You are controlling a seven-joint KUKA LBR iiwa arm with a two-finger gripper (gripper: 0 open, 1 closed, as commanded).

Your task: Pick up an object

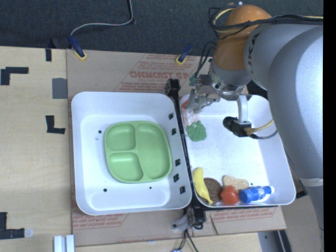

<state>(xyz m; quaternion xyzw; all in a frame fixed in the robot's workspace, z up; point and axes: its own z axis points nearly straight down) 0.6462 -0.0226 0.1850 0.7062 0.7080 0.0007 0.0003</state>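
My gripper point(196, 103) hangs over the far left corner of the right bin point(273, 156), close to the divider between the bins. Just below it a small green object point(197, 133) lies on the bin floor. A pale reddish-white item point(187, 112) sits right beside the gripper's tip, and whether it is touched I cannot tell. Along the near wall lie a yellow banana point(201, 185), a brown round piece point(212, 187), a tan piece point(236, 181), a red ball-like fruit point(229, 195) and a blue bottle point(255, 193).
The left bin point(86, 140) holds a green divided plate point(138, 151). The grey arm with its orange band point(239, 33) covers the right bin's far right side. Black clips point(178, 140) line the shared wall. Cardboard lies under both bins.
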